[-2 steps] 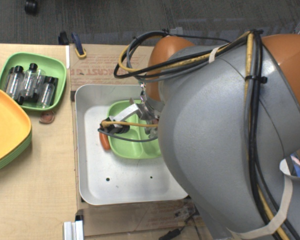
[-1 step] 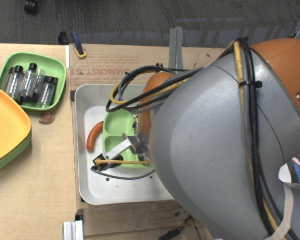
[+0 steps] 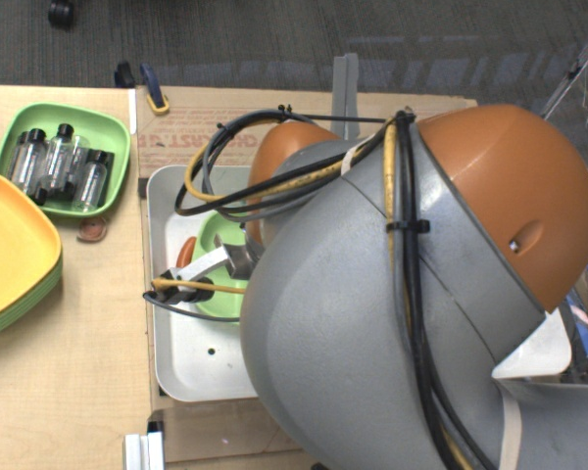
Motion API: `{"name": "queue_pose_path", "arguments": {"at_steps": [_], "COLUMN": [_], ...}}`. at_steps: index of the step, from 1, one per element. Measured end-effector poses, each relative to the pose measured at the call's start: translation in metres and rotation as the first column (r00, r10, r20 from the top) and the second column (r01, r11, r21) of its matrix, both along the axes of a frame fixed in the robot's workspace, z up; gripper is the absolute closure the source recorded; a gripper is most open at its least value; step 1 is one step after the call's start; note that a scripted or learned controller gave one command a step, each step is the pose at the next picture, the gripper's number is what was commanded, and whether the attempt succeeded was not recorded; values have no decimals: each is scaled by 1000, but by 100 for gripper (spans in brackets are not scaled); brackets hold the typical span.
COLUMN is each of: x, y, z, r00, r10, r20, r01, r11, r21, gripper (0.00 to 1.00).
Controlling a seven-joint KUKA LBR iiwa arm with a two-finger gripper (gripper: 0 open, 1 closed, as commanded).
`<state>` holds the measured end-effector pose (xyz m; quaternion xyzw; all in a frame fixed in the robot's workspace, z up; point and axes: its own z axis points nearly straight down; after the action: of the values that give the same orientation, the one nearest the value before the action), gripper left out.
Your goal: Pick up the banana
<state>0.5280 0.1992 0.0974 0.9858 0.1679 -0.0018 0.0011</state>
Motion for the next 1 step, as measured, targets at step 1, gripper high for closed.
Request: {"name": "queue_pose_path", "arguments": {"at_steps": [1], "x": [-23], "y": [27], "z": [30], "r00": [990], "r10": [-143], "r20": [2], "r01": [143], "r11": [990], "r21": [-1], "gripper": [100]}}
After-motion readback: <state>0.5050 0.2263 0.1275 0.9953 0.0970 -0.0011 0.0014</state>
